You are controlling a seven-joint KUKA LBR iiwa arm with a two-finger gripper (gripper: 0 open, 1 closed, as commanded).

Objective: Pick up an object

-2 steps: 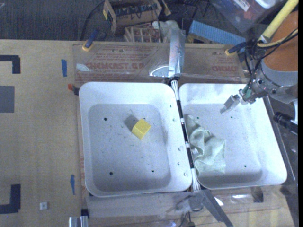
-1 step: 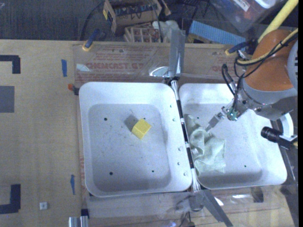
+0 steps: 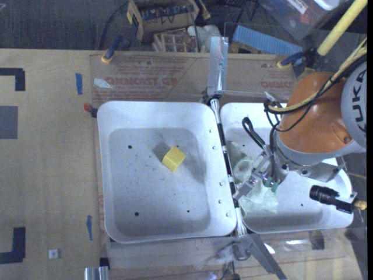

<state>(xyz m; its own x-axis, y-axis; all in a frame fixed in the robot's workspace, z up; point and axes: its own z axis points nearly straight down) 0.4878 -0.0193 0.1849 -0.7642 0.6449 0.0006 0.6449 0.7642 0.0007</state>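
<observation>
Wooden bench (image 3: 46, 174); cluttered dark floor (image 3: 52, 10) behind

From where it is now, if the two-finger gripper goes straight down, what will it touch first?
Probably the pale translucent crumpled item lying in the right white bin, just under the gripper; depth is hard to judge.

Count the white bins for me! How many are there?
2. One white bin is on the left, with a yellow block inside. The other bin sits right beside it on the right, partly covered by the robot arm.
</observation>
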